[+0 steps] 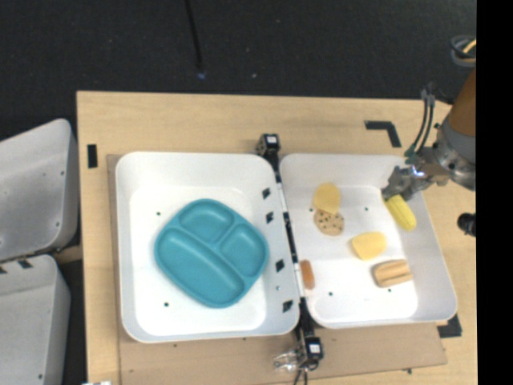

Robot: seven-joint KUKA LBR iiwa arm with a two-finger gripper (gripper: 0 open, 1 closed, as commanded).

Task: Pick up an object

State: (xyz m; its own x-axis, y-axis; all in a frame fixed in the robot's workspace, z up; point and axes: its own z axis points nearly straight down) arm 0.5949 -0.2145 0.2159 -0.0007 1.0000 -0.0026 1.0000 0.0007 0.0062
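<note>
The right bin (pixel 361 311) holds several toy foods. A yellow corn cob (pixel 402 213) lies by its right wall. Near the middle are a yellow rounded piece (pixel 326 196) and, touching it below, a brown cookie (pixel 329 223). A yellow wedge (pixel 368 245) and a tan bread roll (pixel 391 273) lie lower down. A small orange sausage (pixel 308 275) rests by the left wall. My gripper (pixel 400 184) hangs at the bin's upper right, just above the top end of the corn cob. Nothing can be seen held in it.
In the left bin (pixel 136 215) lies a blue divided plate (pixel 211 251). A black-clipped divider (pixel 282 223) runs between the two bins. The arm's wrist (pixel 453 147) comes in over the bench's right edge. Grey panels (pixel 32 191) stand to the left of the bench.
</note>
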